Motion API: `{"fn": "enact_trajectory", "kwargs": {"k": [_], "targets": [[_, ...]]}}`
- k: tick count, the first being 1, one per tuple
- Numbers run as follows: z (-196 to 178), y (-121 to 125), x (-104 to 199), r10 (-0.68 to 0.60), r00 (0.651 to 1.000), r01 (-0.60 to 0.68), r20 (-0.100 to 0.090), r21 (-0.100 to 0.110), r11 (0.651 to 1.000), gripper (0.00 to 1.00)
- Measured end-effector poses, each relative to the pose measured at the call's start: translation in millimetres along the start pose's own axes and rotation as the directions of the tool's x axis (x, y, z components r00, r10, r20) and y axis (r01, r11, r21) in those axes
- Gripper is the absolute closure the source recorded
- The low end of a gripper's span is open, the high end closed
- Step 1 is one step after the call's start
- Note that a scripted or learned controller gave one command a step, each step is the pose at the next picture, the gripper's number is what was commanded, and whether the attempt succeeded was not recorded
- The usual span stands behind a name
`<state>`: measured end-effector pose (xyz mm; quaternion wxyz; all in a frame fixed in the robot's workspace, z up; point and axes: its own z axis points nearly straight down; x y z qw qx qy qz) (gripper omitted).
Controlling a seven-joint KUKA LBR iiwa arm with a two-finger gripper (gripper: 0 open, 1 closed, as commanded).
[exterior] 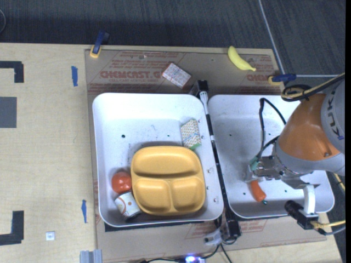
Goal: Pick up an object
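Note:
In the right bin [236, 130], a small orange carrot-shaped object [258, 191] lies near the front wall. My gripper [262, 175] is low over that bin, just above and touching or nearly touching the orange object's upper end. The grey wrist and the orange arm band [304, 136] cover the gripper from above. In the left bin [126, 114] are a yellow compartment tray [167, 178], a red ball [120, 181], a white and orange cup-like object [127, 203] and a patterned packet [191, 132].
A yellow banana [240, 59] and a small patterned card [176, 74] lie on the cardboard behind the bins. Blue clamps [99, 43] [281, 78] hold the cardboard's back corners. Black cables [263, 119] loop over the right bin beside the arm.

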<state>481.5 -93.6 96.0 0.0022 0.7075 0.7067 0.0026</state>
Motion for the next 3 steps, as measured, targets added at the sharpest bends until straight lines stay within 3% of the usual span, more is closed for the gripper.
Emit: {"fn": "enact_trajectory", "kwargs": {"k": [1, 2, 3], "targets": [[-88.9, -0.8, 72.4, -0.003, 1.000, 0.003, 0.000, 0.005, 1.000, 1.00], [-88.6, -1.4, 10.8, -0.001, 1.000, 0.001, 0.002, 0.004, 1.000, 1.00], [-88.4, 18.0, 88.1, -0.003, 1.000, 0.003, 0.001, 0.005, 1.000, 1.00]]}}
